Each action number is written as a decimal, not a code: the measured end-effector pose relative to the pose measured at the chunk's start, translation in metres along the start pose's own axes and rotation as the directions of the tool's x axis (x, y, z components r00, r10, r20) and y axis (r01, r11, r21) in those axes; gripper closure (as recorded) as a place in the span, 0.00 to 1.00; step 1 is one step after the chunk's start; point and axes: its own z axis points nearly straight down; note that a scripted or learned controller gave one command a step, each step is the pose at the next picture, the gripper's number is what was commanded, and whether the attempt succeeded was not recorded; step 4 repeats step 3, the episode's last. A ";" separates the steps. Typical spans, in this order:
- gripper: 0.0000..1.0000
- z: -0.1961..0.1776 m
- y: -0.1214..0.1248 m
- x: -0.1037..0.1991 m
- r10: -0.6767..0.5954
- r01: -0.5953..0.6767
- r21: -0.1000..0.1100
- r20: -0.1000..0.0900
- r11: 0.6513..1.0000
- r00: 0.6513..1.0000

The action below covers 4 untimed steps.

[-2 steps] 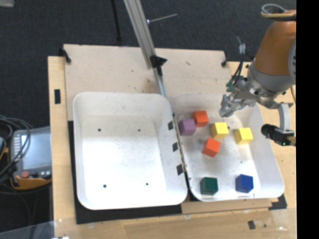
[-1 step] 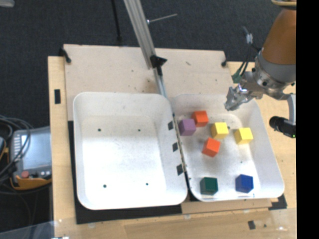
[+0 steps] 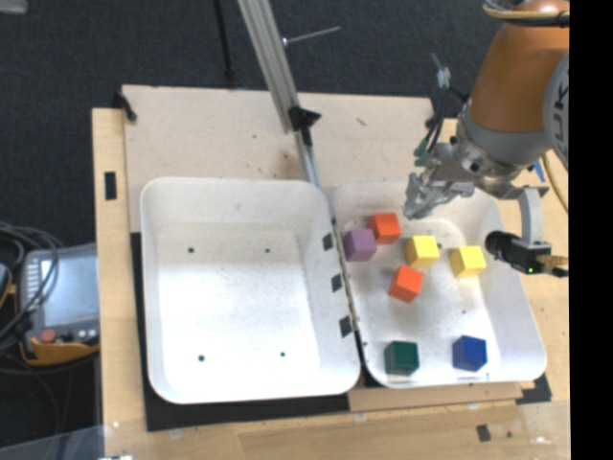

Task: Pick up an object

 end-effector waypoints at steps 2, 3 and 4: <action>1.00 0.013 -0.030 0.099 -0.001 0.001 0.002 -0.001 1.000 1.000; 1.00 0.023 -0.039 0.153 -0.001 0.001 0.003 -0.001 1.000 1.000; 1.00 0.023 -0.039 0.153 -0.001 0.001 0.003 -0.001 1.000 1.000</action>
